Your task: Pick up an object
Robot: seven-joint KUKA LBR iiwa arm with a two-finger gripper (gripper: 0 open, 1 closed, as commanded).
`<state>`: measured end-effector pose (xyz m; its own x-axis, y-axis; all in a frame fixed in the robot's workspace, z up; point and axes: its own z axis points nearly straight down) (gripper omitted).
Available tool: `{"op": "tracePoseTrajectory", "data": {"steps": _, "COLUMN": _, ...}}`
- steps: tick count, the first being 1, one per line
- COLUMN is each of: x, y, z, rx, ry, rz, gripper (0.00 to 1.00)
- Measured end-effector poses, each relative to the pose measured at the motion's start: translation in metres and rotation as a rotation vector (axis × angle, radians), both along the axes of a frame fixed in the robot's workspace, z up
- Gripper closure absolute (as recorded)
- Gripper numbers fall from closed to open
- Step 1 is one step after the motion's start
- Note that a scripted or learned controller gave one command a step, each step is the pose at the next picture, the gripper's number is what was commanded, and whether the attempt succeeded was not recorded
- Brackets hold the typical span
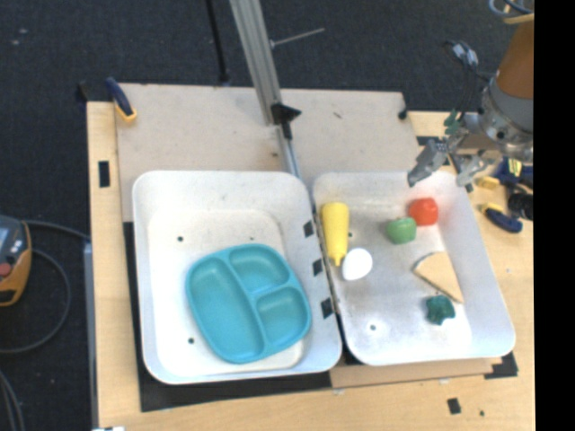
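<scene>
— Turquoise plastic first: what lies farthest left of the claw?

— A divided plate (249,302), in the left bin (153,196), well away from the claw and lower in view.

— And moving right?

— In the right bin (485,330): a yellow piece (335,230) along the bin's left wall, with a white egg-shaped thing (357,264) touching its lower end. Both sit left of and below the claw.

— Closer in?

— A green ball-like item (402,230), then a red one (423,211) just beside it, nearly straight under the claw. Lower still, a tan wedge (438,275) and a small dark-green item (439,309).

— The claw itself?

— The gripper (446,162) hangs over the right bin's upper right corner, its two fingers spread wide, nothing between them. The red item is the nearest, near but apart.
</scene>
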<state>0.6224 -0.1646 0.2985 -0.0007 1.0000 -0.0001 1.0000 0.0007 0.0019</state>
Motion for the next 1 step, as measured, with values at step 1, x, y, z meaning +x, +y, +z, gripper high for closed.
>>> {"op": "tracePoseTrajectory", "data": {"steps": 1, "x": 0.0098, "y": -0.0002, "z": -0.0494, "rx": -0.001, "ry": 0.004, "rz": 0.001, "gripper": 0.0}}
